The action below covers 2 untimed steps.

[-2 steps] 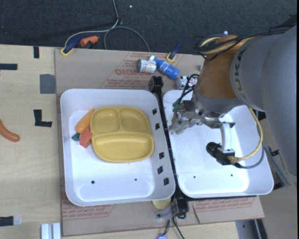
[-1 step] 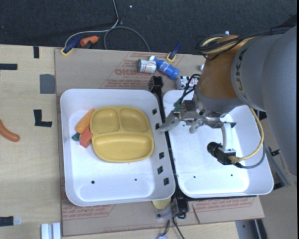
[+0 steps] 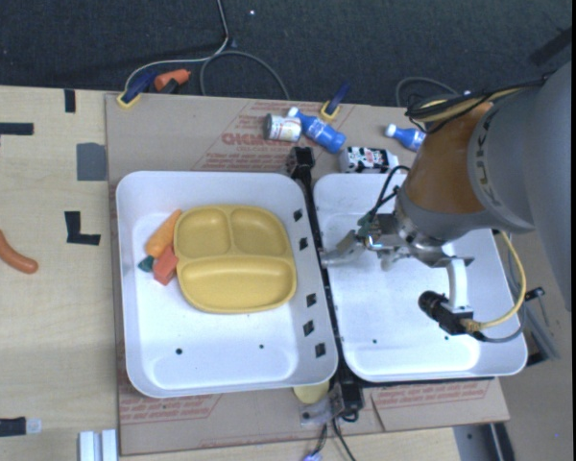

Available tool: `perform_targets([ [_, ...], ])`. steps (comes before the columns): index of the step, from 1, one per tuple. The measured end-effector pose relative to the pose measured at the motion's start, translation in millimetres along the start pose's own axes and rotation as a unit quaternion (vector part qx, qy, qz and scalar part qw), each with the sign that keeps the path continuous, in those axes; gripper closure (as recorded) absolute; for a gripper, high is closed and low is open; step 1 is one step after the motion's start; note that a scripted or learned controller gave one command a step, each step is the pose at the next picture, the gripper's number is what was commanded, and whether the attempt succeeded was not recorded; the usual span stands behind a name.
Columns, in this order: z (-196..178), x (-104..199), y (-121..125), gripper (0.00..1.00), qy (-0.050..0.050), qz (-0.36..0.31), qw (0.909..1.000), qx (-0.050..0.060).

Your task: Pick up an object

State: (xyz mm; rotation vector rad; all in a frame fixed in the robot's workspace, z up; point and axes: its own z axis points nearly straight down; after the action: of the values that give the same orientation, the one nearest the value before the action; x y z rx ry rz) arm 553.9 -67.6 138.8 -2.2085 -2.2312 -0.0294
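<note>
Hand [image 3: 350,248] low in right white plastic bin [image 3: 490,353], grip state unclear; nothing visibly held. Yellow divided plastic tray [image 3: 235,257] far left, untouched. Pick pending.

light: even, bright overhead | shadows: soft, faint | glare: mild on white bins [image 3: 134,257] | focus: slightly soft
</note>
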Motion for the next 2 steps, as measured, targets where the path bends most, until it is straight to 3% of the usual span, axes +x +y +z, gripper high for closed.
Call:
perform_targets([
  [1, -47.8, 17.1, 33.6, 0.0, -0.007, 0.003, 1.0, 0.003],
  [2, -27.0, -38.5, -13.6, 0.0, -0.008, 0.008, 0.9999, 0.009],
])
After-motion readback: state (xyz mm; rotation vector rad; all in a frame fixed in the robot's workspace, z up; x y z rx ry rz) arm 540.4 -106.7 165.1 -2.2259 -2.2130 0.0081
